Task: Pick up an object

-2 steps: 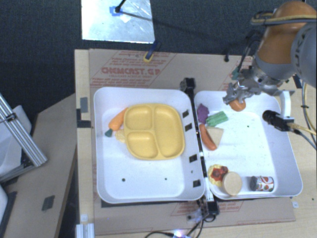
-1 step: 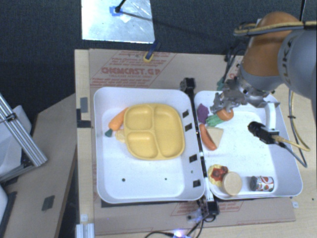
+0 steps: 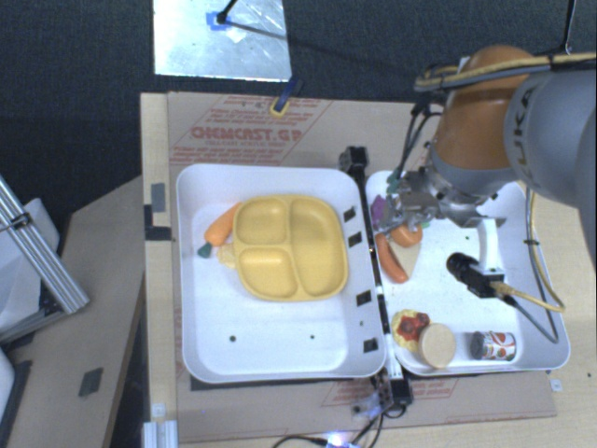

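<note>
Under the tool (image 3: pixel 408 215), whose grip I cannot tell, a hot dog (image 3: pixel 392 259) stretches toward 5 o'clock.

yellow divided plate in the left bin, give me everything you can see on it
The yellow divided plate looks like matte plastic, a rounded square with three compartments: two on its far side, one wide one on its near side. It lies flat and slightly rotated on the floor of the left bin, toward the far half. A toy carrot is partly tucked under its left edge. The compartments hold nothing.
</note>
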Available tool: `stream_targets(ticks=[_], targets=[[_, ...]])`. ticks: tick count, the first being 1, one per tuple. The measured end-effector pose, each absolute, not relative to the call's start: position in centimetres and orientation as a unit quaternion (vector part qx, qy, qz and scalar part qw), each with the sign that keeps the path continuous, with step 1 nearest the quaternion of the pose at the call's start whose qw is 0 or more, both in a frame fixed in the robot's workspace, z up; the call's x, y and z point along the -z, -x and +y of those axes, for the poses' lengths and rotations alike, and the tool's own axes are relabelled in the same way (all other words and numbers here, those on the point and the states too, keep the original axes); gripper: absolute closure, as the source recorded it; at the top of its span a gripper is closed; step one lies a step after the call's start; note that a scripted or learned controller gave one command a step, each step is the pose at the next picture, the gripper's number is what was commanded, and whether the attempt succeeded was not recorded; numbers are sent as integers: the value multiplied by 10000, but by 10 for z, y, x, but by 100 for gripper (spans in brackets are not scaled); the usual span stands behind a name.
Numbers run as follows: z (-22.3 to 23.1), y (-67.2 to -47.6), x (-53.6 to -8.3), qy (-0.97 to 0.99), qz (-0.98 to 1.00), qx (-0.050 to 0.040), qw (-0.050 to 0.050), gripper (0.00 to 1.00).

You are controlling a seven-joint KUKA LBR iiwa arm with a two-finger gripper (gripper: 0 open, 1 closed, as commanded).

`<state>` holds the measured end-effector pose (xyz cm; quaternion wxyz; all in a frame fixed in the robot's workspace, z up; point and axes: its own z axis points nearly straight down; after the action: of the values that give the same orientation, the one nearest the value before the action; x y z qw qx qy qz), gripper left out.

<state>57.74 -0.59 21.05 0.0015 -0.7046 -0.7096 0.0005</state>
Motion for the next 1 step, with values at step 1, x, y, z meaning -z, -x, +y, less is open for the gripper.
stream_targets(ticks=[1], targets=[[26, -541, -211, 7049, -7093, -5, 15, 100]])
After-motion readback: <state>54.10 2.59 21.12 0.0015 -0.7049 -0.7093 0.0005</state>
